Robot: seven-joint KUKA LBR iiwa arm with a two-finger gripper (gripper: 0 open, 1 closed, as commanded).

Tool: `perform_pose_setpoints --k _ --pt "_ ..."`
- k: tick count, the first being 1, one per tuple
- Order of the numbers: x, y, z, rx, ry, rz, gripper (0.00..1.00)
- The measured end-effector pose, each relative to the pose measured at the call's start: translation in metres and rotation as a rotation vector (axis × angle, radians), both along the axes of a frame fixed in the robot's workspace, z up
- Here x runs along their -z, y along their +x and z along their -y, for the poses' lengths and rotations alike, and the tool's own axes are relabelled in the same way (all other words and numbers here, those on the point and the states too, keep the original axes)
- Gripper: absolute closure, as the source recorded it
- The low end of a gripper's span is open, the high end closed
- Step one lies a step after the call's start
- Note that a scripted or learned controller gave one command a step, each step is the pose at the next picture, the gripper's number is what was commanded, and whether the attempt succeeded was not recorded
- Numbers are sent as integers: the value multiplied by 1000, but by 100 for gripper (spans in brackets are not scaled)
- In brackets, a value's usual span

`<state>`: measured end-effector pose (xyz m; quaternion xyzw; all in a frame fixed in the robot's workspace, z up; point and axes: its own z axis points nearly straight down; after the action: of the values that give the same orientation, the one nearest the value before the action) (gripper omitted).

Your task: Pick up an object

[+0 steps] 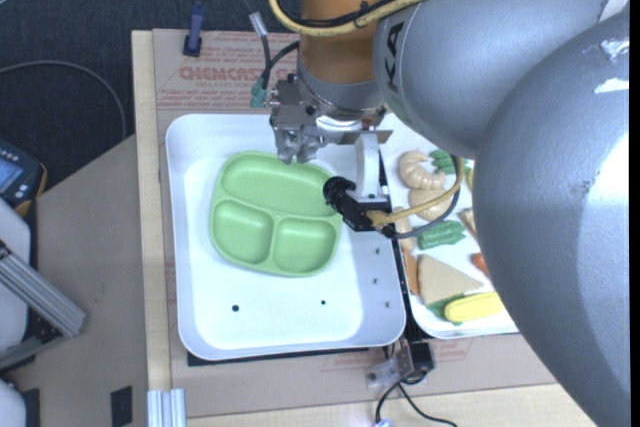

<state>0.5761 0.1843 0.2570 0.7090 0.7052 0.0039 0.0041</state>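
Green sectioned plate [273, 215] flat in the left bin [190, 245], at its 12 o'clock rim the fingers [296, 147], poised as if for an edge grasp. Cannot tell how far parted; nothing visibly held. Toy foods [445, 260] piled in the right bin at 3 o'clock.

The tabletop [150, 245] is a tan board with red lettering along its far edge. Two shallow white bins rest on it side by side: the left bin [190, 245] and the right bin [425, 315], touching along their adjoining rims.
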Motion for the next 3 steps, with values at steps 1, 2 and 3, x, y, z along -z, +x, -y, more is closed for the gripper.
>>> perform_pose_setpoints --k 1,2,3 --pt "-7 -4 -4 -6 0 -8 100" --pt "22 -24 -43 -10 1 -18 100" --pt "-173 -52 -41 -9 10 7 100"
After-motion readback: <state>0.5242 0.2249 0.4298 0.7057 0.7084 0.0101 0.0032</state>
